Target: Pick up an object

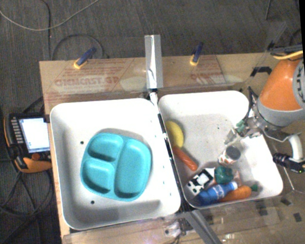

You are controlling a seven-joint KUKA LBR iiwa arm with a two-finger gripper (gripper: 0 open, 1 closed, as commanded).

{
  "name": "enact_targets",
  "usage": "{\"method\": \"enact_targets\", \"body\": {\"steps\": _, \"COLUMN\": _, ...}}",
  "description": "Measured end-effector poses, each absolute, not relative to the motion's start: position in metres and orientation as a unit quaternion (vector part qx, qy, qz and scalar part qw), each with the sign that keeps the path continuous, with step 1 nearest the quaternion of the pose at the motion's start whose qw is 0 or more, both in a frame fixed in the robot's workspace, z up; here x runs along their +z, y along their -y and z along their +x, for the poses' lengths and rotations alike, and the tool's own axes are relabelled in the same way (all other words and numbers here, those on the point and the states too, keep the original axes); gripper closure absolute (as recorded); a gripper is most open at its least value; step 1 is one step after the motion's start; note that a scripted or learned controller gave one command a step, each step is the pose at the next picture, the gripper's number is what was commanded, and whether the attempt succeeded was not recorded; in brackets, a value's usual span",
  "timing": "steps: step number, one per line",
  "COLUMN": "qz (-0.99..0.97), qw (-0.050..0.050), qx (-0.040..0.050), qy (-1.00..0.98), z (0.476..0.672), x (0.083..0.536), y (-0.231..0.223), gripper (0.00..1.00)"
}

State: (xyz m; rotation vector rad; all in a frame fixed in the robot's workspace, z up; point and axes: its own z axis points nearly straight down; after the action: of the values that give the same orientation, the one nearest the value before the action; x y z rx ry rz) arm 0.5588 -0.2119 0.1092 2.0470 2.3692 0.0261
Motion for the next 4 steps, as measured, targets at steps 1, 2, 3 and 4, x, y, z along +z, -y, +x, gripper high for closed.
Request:
{"method": "enact_targets", "body": {"steps": 1, "qz": 0.654, "qw": 0.005, "qx": 0.0083, "qy": -0.757, "z": 0.559, "x": 0.109, "y": 0.212, "gripper": 0.0}}
{"method": "enact_targets", "body": {"steps": 2, "qz": 0.647, "qw": 0.001, "qx": 0.0062, "qy": -0.763, "z": 0.573, "x": 0.093, "y": 0.214, "gripper": 0.0}}
{"method": "enact_targets", "body": {"steps": 3, "qz": 0.646, "qw": 0.006, "qx": 0.0059, "qy": -0.763, "z": 0.574, "x": 0.101, "y": 0.214, "gripper": 1.0}}
{"method": "enact_targets", "body": {"steps": 4, "qz": 0.646, "qw": 0.005, "qx": 0.0059, "qy": -0.763, "z": 0.574, "x": 0.101, "y": 0.214, "gripper": 0.0}}
